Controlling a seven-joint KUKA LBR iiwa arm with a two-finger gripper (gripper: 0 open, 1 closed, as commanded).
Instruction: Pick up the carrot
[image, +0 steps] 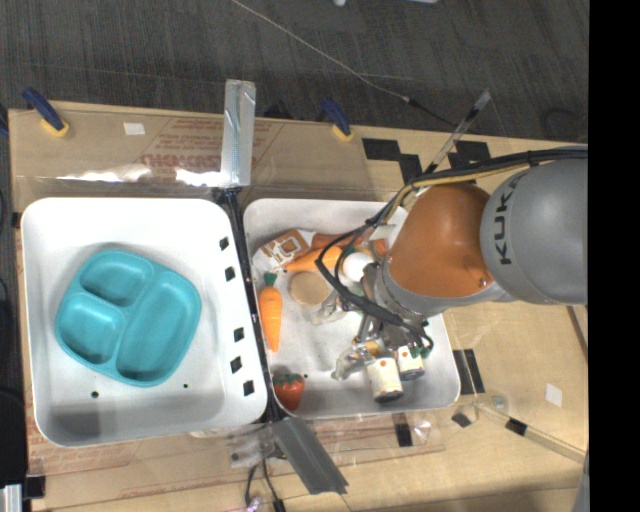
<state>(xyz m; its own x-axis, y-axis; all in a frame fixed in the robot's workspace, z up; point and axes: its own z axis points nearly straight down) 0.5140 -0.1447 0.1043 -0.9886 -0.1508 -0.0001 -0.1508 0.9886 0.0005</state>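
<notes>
In the right bin (322, 214), pincer (366, 356) apart from carrot (270, 316), opening unclear.

Grey arm (535, 235) (orange band, KUKA)

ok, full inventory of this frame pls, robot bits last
left bin: 1, white, view's left
right bin: 1, white, view's right
divided plate: 1, teal, in left bin
carrot: 1, orange, right bin, by its left wall
strawberry: 1, red, right bin's lower-left corner
packet: 1, brown-white, right bin's upper left
clamps: 2, blue, bench's far edge
arm: 1, grey with orange band, over right bin
gripper: 1, metallic, over right bin's middle
</notes>
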